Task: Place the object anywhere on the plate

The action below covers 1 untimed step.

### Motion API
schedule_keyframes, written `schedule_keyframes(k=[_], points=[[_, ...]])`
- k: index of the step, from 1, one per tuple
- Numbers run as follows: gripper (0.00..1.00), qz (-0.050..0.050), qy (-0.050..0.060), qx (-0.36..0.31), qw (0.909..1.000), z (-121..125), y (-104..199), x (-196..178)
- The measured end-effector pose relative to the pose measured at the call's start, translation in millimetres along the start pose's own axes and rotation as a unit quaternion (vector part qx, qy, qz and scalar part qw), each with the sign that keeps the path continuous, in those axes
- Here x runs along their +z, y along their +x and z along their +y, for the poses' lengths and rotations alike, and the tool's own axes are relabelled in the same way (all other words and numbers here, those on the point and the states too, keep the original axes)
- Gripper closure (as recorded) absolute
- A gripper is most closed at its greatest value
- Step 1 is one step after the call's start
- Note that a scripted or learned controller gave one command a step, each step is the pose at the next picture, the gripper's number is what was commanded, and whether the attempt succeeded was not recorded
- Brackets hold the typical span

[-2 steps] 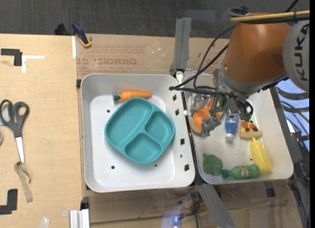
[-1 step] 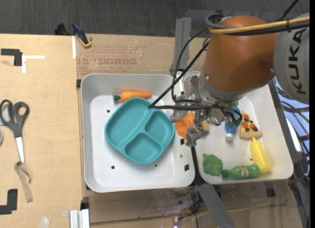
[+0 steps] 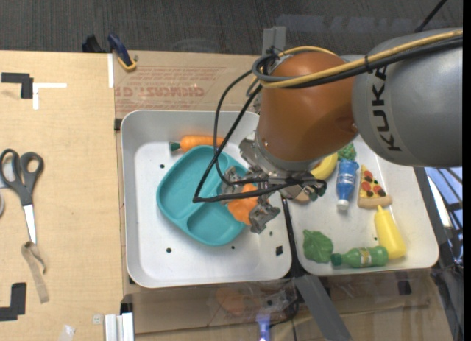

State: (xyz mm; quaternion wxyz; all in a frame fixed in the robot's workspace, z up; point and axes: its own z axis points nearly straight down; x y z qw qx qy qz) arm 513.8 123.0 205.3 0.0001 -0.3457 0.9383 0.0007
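Your view of the middle of the frame is largely blocked by the arm (image 3: 346, 104): its orange band and grey body cover the seam between the two bins and part of each. Below it, the claw (image 3: 254, 203) hangs over the right edge of the teal plate (image 3: 193, 199), but cables and dark metal parts cross it, so you cannot tell how far its fingers stand apart. An orange thing (image 3: 241, 205) shows right at the claw, partly hidden behind it; you cannot tell whether the fingers clasp it or whether it merely lies on the plate's rim. What it is stays unclear too.

The plate lies tilted in the left bin (image 3: 140, 251), a two-part dish with a divider. Beyond its upper edge, a carrot (image 3: 196, 141) lies on the bin floor, its far end cut off by the arm.

In the right bin (image 3: 423, 258) you can see a small blue-capped bottle (image 3: 346, 182), a pizza slice toy (image 3: 372, 188), a yellow squeeze bottle (image 3: 389, 233), a green bottle (image 3: 360, 257) lying on its side, a green leafy toy (image 3: 317, 245), and a yellow banana-like piece (image 3: 324, 166) half under the arm.

On the table (image 3: 59, 185) at the left of the frame lie scissors (image 3: 22, 185), well apart from the bins.
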Motion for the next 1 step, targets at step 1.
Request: schedule_keyframes(k=[1], points=[[0.0, 0.0, 0.0, 0.0, 1.0, -0.2, 0.0, -0.1]])
